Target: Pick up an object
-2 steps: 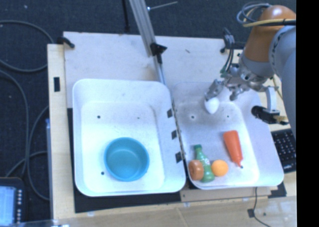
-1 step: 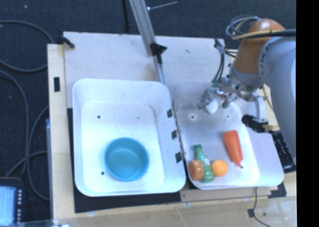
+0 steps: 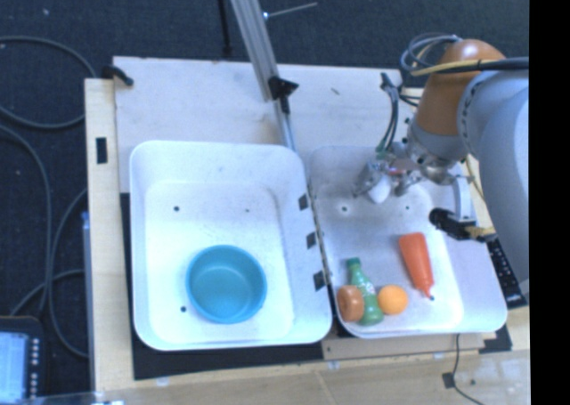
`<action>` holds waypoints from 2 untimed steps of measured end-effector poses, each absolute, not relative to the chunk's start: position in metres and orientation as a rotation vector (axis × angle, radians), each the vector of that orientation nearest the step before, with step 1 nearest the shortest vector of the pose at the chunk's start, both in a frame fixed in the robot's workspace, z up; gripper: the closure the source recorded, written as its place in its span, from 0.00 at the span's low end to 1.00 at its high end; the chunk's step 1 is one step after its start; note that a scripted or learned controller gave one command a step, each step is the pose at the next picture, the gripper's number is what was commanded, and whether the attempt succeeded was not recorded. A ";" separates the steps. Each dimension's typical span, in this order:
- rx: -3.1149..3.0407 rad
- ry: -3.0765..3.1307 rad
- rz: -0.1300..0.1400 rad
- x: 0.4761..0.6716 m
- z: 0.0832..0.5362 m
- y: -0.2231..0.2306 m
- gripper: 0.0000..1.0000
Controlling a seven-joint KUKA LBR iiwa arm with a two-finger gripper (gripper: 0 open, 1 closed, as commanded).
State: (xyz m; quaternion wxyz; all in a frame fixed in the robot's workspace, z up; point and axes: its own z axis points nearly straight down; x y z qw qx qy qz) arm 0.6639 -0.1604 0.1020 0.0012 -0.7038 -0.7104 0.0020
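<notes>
In the right bin lie an orange carrot-shaped piece, a small orange ball, a green bottle-like toy and a reddish-brown round piece, all near the bin's front. My gripper hangs over the far part of this bin, well behind those objects, with the orange wrist band above it. I see nothing held between its fingers. A blue bowl sits in the left bin.
A slanted metal pole crosses the bench behind the left bin. Black clips sit along the seam between the bins. A black part juts over the right bin's right rim. Cables lie on the dark floor at left.
</notes>
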 end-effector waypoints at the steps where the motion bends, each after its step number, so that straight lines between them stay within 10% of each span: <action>1: -2.211 -2.238 0.004 0.665 0.116 -0.162 1.00; 2: -2.223 -2.227 -0.007 0.665 0.176 -0.172 1.00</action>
